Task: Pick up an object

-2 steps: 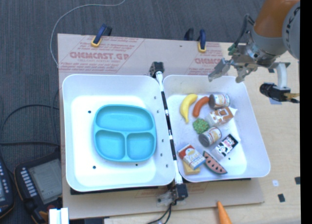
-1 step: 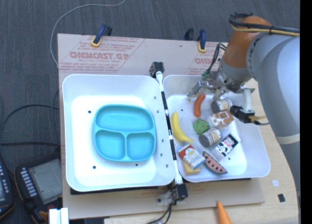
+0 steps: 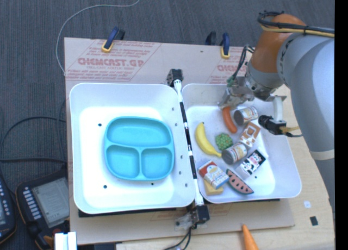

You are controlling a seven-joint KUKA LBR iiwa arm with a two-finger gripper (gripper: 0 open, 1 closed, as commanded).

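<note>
Near edge of bench: a loose carrot (image 3: 248,238) on the board, outside both bins. L bin (image 3: 87,94) carries 1 blue divided tray (image 3: 139,148), three compartments.

R bin (image 3: 283,181) holds the pile. Near edge: 1 watermelon slice (image 3: 240,183) beside 1 small box (image 3: 212,175). Mid: 1 black-and-white carton (image 3: 252,162), 1 tin can (image 3: 235,152) on its side, 1 green lump (image 3: 223,141), 1 banana (image 3: 205,139) by the L wall, 1 brown-white box (image 3: 250,133). Toward far edge: 2nd can (image 3: 244,115) just beside an orange carrot (image 3: 229,119).

Gripper (image 3: 237,93) sits at R bin's far edge, just above that carrot and can; cannot tell how far open, nor see anything in its grasp. 2 carrots in all, 2 cans, 2 bins. 2 clamps (image 3: 111,38) on bench's far edge
</note>
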